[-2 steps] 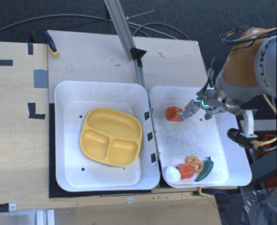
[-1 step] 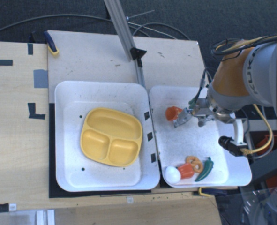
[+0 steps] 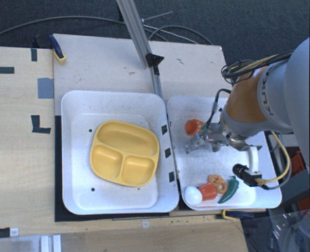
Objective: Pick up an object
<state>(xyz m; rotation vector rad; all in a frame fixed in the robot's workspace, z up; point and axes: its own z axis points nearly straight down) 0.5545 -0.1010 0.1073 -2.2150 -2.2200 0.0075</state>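
Observation:
My gripper [image 3: 201,139] is low in the right bin [image 3: 210,164], near its left wall. An orange-red object [image 3: 193,126] lies just above and to the left of it, right beside the gripper; whether they touch is unclear. At the bin's front edge sit a white egg [image 3: 193,195], a red piece [image 3: 209,191], a brown pretzel [image 3: 216,181] and a green pepper [image 3: 229,190], all apart from the gripper. The arm's wrist hides part of the bin's right side.
The left bin [image 3: 76,140] holds a yellow divided plate [image 3: 124,153]. A metal pole [image 3: 139,30] slants down to the ridge between the bins. Cables [image 3: 249,67] loop beside the arm at the right.

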